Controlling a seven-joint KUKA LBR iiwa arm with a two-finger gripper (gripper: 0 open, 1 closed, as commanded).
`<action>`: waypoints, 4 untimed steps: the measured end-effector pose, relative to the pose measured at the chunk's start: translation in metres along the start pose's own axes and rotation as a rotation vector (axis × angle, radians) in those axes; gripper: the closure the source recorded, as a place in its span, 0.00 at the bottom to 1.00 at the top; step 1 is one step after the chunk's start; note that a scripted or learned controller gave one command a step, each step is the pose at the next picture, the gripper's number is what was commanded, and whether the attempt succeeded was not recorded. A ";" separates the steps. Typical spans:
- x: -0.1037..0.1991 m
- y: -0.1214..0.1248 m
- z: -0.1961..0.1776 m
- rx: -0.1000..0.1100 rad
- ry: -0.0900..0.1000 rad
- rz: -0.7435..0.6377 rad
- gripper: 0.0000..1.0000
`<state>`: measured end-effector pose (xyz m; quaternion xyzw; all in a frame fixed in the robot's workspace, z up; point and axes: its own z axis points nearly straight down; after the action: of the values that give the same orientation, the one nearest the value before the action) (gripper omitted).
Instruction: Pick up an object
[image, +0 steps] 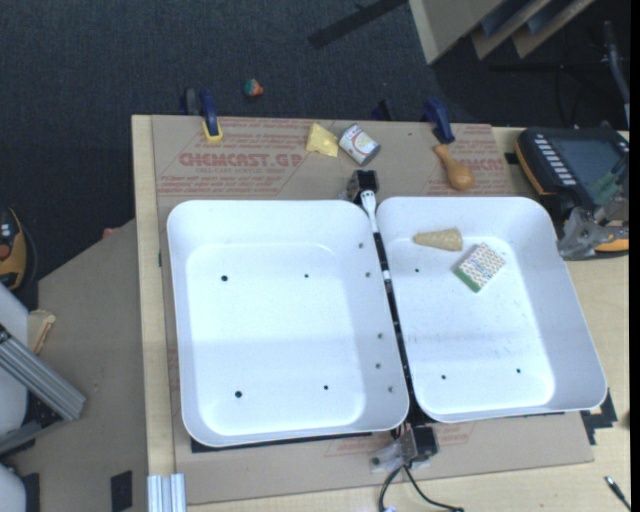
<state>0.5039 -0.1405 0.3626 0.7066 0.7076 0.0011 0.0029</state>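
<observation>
Two small objects lie in the right bin (560, 330), near its far wall. One is a tan wedge-shaped piece (438, 239) lying flat. Just in front of it and to the right sits a small block with a green and white speckled pattern (480, 266), turned at an angle. The two lie close together but apart. The left bin (200, 330) shows its bare white floor.
On the board behind the bins lie a yellow piece (322, 141), a small white box (359, 144) and an orange-brown pear-shaped object (455, 170). Blue clamps (208, 110) hold the board's far edge. A dark handheld control unit (575, 160) rests at the right.
</observation>
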 end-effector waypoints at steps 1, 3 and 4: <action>0.028 -0.026 0.012 0.010 0.005 -0.001 1.00; 0.080 0.036 -0.017 0.018 0.007 -0.009 1.00; 0.046 -0.001 -0.098 -0.004 0.000 0.004 1.00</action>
<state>0.5021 -0.0939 0.4601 0.7081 0.7061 0.0025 0.0040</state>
